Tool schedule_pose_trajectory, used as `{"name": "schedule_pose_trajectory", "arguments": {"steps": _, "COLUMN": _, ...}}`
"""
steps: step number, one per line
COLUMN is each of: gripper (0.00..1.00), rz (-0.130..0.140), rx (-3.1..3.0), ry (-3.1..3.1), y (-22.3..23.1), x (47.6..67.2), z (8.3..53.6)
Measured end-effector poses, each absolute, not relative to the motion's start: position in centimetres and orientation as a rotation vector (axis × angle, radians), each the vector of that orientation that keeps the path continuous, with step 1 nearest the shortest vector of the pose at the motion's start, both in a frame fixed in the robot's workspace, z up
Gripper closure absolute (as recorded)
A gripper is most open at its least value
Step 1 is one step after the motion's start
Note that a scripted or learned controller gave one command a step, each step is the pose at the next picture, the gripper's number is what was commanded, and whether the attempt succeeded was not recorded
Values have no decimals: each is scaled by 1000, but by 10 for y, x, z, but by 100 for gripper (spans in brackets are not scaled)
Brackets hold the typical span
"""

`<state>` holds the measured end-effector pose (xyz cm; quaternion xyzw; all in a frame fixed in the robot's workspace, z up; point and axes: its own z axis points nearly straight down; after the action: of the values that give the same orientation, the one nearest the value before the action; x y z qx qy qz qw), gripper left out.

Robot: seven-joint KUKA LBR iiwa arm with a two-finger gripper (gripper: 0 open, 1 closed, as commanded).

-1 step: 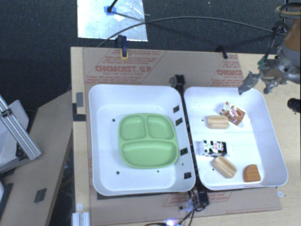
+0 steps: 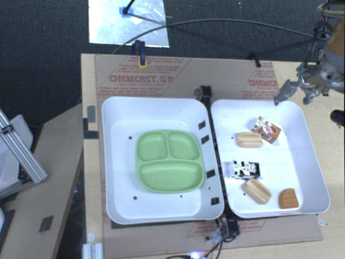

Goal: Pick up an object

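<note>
The right bin point(image 2: 311, 144) holds several small items. A brown-and-white packet point(image 2: 267, 129) lies at the back, touching a tan bread roll point(image 2: 249, 140). A black-and-white carton point(image 2: 246, 169) rests near the bin's left wall. In front of it are a second tan roll point(image 2: 256, 191) and an orange waffle-like piece point(image 2: 289, 198). My gripper point(image 2: 295, 97) hangs above the bin's far right corner, open, with nothing between its fingers. It is well apart from every item.
The left bin point(image 2: 116, 144) holds a green divided plate point(image 2: 170, 161). Black clips line the seam between the bins. A cable arcs across the back of the bench, and a shiny sheet point(image 2: 128, 15) lies beyond it. A metal rail point(image 2: 21, 150) stands at the left.
</note>
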<state>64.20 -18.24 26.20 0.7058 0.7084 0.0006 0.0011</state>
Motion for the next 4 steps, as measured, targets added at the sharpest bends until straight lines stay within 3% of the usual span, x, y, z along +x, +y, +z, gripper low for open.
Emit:
{"name": "schedule_pose_trajectory", "arguments": {"steps": 3, "gripper": 0, "rz": -1, "rx": 2219, "ry": 2224, "y": -185, "x": 654, "z": 116}}
{"name": "schedule_pose_trajectory", "arguments": {"steps": 4, "gripper": 100, "rz": 5, "rx": 2212, "ry": 2222, "y": -185, "x": 655, "z": 131}}
